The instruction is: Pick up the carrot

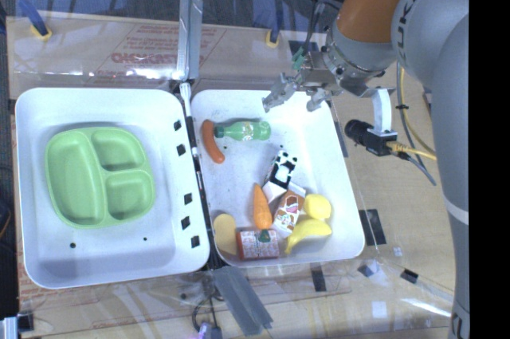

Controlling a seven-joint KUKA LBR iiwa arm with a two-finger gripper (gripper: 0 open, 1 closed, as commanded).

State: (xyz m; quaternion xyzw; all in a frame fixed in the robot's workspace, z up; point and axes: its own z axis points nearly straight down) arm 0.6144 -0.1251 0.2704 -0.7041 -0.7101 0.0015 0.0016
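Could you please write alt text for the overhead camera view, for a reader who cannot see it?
An orange carrot lies among toy foods in the right shallow white bin, while the grey arm's two-finger gripper hangs open above that bin's far edge, holding nothing. A green bottle and a red-orange sausage lie nearer the gripper; the left white bin holds a green divided plate.

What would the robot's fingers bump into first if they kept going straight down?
Probably the bare white floor at the top of the right bin, since the gripper hangs open there. The green bottle lies slightly left, though depth is unclear.
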